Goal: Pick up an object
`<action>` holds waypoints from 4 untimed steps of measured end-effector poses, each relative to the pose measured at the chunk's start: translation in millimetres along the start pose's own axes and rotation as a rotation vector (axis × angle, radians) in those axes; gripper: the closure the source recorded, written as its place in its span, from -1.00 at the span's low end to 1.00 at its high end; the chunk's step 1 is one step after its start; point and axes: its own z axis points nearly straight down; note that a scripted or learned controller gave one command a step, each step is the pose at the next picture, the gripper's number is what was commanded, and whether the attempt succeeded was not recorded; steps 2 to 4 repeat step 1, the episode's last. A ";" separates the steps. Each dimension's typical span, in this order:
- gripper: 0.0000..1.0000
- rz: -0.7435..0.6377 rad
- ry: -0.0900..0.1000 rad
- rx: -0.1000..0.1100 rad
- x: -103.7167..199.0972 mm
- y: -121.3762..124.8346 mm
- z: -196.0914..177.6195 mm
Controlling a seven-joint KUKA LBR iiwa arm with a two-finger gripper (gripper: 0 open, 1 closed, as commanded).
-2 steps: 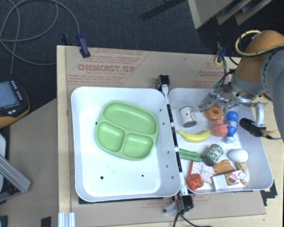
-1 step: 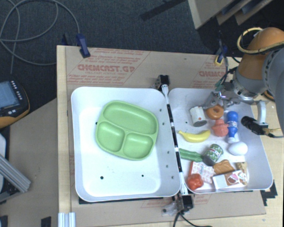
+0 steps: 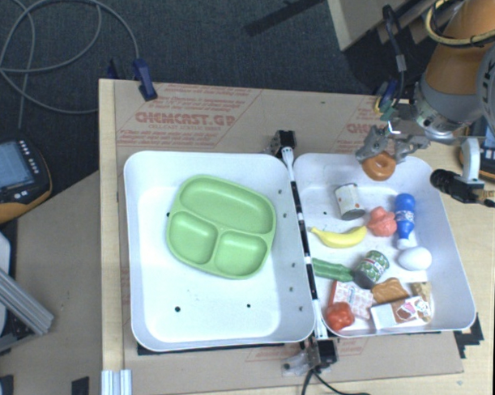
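Orange doughnut, at twelve o'clock in the right bin, is seen between the narrowed jaws of the gripper, seemingly held for lifting.

Even, fairly bright light falls from overhead, and the two white bins nearly wash out, their floors showing almost no texture. Shadows are soft and short, pooling faintly inside the green tray's compartments and under the small items in the right bin. The dark floor stays dim. Everything looks slightly soft and grainy, and the arm at the upper right blurs a little.
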 end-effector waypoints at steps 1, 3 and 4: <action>1.00 0.001 0.002 0.006 55.2 -73.7 -2.1; 1.00 0.001 0.002 0.006 55.2 -73.7 -2.1; 1.00 0.001 0.002 0.006 55.2 -73.7 -2.1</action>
